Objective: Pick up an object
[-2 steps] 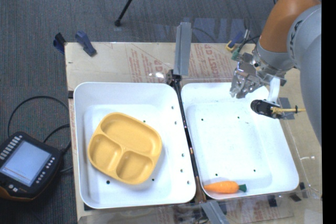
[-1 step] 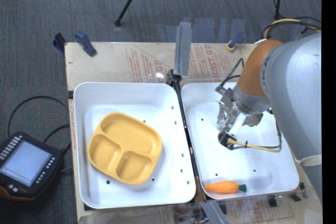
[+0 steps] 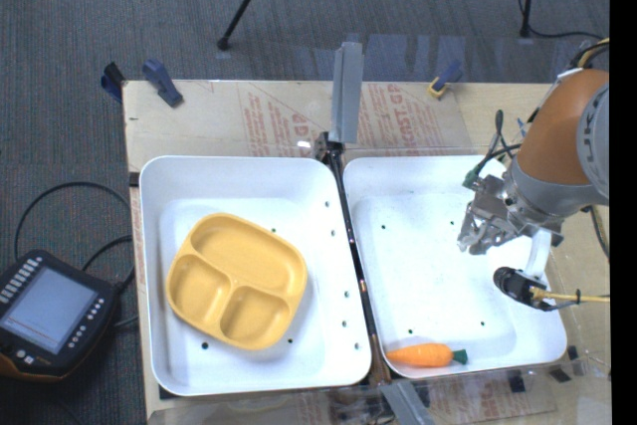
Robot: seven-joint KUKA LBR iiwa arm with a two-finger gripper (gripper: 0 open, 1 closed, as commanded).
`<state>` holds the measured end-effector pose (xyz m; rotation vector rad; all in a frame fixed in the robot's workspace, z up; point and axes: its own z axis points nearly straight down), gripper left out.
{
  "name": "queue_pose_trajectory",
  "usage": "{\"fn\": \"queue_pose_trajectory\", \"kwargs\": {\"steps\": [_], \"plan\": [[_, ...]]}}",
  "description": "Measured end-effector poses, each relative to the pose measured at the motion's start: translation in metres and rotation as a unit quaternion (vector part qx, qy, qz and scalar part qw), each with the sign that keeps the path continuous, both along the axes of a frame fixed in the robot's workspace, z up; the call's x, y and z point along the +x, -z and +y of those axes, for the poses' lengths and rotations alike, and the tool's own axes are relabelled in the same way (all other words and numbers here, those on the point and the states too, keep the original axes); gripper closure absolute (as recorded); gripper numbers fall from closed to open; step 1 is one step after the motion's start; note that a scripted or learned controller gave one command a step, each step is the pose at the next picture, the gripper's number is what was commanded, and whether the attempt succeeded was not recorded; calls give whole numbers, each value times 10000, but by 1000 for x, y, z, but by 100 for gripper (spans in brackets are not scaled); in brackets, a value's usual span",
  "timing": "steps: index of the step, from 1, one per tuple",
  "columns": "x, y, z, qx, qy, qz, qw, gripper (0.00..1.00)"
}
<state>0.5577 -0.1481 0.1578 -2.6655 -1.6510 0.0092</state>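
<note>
While the gripper (image 3: 485, 236) hovers mid-bin, the carrot (image 3: 427, 354) hugs the near rim.

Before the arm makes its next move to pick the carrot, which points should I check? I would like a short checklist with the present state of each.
1. Target in view: toy carrot lies flat at the near edge of the right bin: ok.
2. Carrot free of neighbours: nothing touches it: ok.
3. Gripper above the carrot: no, it hangs over the bin's right middle: not ok.
4. Room beside the bin wall for fingers: cannot tell.
5. Yellow divided plate out of the way, in the left bin: ok.
</note>
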Motion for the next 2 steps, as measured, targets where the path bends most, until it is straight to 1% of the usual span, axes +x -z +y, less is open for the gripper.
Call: {"fn": "queue_pose_trajectory", "kwargs": {"steps": [1,2], "plan": [[62,-27,74,9,-1525,-12,9883,100],[24,-3,2,27,-3240,0,9460,100]]}}
